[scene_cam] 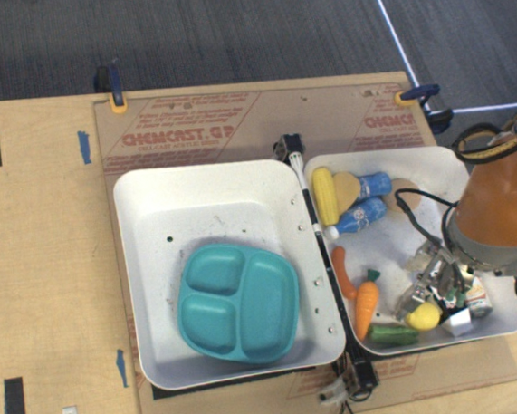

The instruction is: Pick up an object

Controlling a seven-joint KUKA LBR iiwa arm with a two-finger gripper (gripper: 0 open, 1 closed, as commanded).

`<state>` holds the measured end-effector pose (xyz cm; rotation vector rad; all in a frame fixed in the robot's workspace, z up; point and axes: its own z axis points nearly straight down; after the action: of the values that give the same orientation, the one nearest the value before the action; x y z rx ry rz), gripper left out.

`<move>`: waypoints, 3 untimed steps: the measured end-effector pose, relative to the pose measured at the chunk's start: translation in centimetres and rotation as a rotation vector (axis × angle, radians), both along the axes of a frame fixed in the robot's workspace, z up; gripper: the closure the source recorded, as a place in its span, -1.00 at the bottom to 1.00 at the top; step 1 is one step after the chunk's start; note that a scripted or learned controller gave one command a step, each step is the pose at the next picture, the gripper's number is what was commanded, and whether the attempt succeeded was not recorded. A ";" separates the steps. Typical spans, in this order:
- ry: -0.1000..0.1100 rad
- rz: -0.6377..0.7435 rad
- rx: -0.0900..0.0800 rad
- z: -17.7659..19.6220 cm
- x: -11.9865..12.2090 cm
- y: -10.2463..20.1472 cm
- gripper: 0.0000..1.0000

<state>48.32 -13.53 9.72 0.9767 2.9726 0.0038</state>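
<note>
An object to pick is what I am after, and the nearest candidate is a small yellow lemon-like piece (424,317) lying in the right bin (418,161), near its front edge. My gripper (435,277) hangs low over that spot, just above and touching-close to the yellow piece, with the orange band of the arm (504,205) behind it. Whether the pincer is spread or pressed together I cannot tell; the metal parts blur into one cluster. Nothing visibly sits between them, so I judge the pick as not yet done: the approach looks complete, the closing and lifting remain.

Counting the right bin: one yellow banana (324,195), two blue bottle-shaped toys (366,209), one orange carrot (366,305), one red chili-like strip (342,271), one green vegetable (394,332), one tan rounded piece (346,186) half hidden behind the banana, and a small white box (472,301) beside the gripper. More may hide under the arm.

The left bin (145,258) holds one teal divided plate (239,302), three compartments, lying flat.
</note>
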 end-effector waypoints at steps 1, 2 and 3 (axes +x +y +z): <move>0.007 0.049 -0.003 -1.1 7.3 4.1 -1.00; 0.007 0.368 -0.003 -1.1 8.2 3.6 -1.00; 0.009 0.393 -0.003 -1.1 3.8 -4.2 -1.00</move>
<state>52.15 -17.76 8.61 0.3780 3.1147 -0.0021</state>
